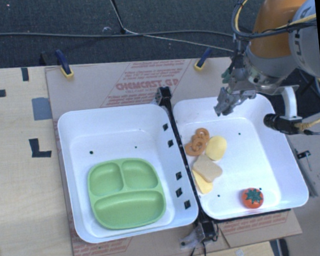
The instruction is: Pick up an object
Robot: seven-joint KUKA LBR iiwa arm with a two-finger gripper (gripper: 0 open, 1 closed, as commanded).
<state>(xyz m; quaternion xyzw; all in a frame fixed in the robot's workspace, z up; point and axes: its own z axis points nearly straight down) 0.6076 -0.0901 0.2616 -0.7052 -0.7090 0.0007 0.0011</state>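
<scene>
Sitting nearest the camera in the right-hand shallow white plastic bin [295, 193], a small red toy tomato with a green stalk [252, 198] rests close to that bin's front wall, well apart from the other items; further in, a pale yellow wedge of toy cheese [202, 183] lies partly under a tan slice of toy bread [209, 169], and both sit just beside the black divider strip [177, 157] where the two bins meet; beyond them a round yellow lemon-like toy [216, 147] touches a brown pretzel-shaped toy [197, 141], which lies towards the middle of the bin; the left-hand shallow white plastic bin [72, 162] holds a light green plastic plate with three compartments [126, 193], lying flat nearer its front; both bins stand on a brown cardboard sheet with red printing [143, 81], held at its far edge by two blue and yellow clamps [63, 65]; the grey two-finger gripper [226, 105] hangs over the far part of the right bin, above and beyond the pretzel and clear of every toy; its dark tips point down and left, and nothing lies between them, though whether they are spread or closed cannot be told from this angle; the grey arm with its orange band [281, 9] enters from the right.
</scene>
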